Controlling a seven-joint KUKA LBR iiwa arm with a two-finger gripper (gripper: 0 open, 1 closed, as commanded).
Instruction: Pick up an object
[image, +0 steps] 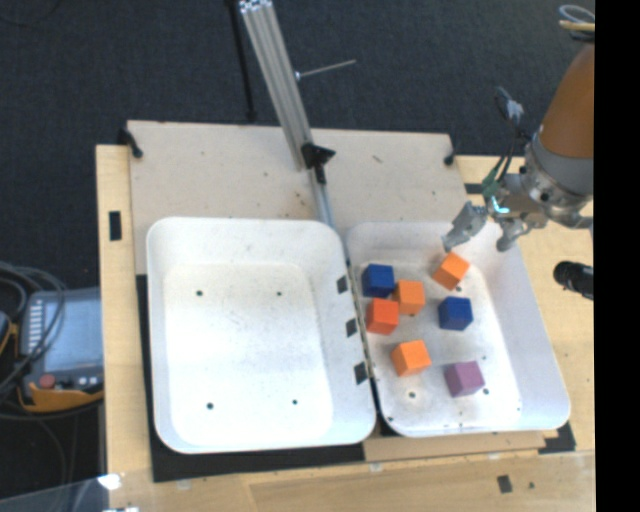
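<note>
The claw (488, 230) is seen above the far edge of the right bin (535, 395), its two fingers spread apart with nothing between them. Six cubes lie in that bin: an orange cube (451, 269) just below the claw, a blue cube (378, 279), two more orange ones (411, 295) (382, 316) touching each other, a second blue one (455, 313), a fourth orange one (410, 356) and a purple cube (463, 378). The left bin (250, 335) sits beside it on the worktop (115, 330).

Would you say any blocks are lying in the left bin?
No, all seven blocks, such as the purple block, lie in the right bin.
</note>
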